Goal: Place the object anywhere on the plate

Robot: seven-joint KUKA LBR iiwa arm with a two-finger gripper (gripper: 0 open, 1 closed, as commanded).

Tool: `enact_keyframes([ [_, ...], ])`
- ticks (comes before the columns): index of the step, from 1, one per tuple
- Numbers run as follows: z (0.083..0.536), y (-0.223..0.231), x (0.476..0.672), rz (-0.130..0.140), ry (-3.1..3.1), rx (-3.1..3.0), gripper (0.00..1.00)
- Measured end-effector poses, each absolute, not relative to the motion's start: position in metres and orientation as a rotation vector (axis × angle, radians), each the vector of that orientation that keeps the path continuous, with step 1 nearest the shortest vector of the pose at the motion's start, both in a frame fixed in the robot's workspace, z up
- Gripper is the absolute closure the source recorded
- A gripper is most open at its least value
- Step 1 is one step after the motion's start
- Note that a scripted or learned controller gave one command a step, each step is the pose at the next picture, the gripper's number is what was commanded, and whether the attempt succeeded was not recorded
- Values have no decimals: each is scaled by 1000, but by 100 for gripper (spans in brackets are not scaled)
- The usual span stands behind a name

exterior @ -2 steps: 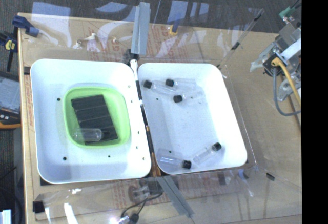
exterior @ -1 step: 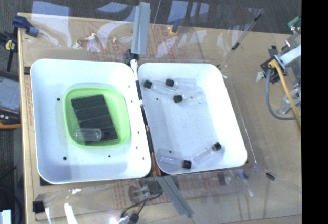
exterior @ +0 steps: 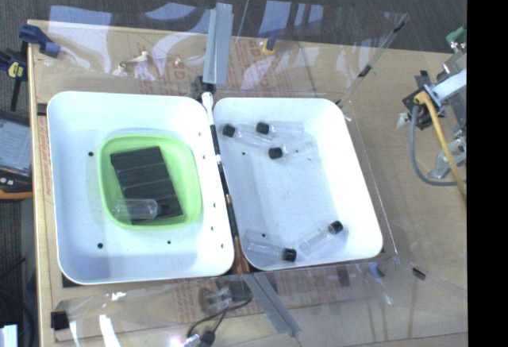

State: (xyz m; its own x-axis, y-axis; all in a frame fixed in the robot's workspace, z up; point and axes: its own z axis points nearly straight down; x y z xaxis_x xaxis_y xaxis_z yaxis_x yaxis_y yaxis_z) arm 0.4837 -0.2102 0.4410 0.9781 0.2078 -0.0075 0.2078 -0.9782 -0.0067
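A lime-green square plate (exterior: 187, 179) lies in the left white bin (exterior: 71, 242). A black ribbed rectangular pad (exterior: 147, 175) rests on the plate. A clear vial (exterior: 135, 210) lies on its side across the plate's near left part, overlapping the pad's corner. In the right white bin (exterior: 349, 179) lie several clear vials with black caps: one at the back (exterior: 278, 129), one cap near the back left (exterior: 228, 131), one near the front right (exterior: 321, 237), one at the front (exterior: 270, 250). Part of the arm (exterior: 444, 90) with yellow and grey cables shows at the right edge, outside the bins.
A grey metal bar (exterior: 216, 44) stands behind the gap between the bins. Clear plastic sheets (exterior: 333, 44) ring the right bin. A blue clamp (exterior: 36, 40) sits at the bench's back left corner. Cables (exterior: 432, 155) hang to the right of the bins.
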Motion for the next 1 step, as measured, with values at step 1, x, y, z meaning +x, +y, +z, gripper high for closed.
enact_keyframes([
  [1,442,-210,497,3,-331,-3124,0],
])
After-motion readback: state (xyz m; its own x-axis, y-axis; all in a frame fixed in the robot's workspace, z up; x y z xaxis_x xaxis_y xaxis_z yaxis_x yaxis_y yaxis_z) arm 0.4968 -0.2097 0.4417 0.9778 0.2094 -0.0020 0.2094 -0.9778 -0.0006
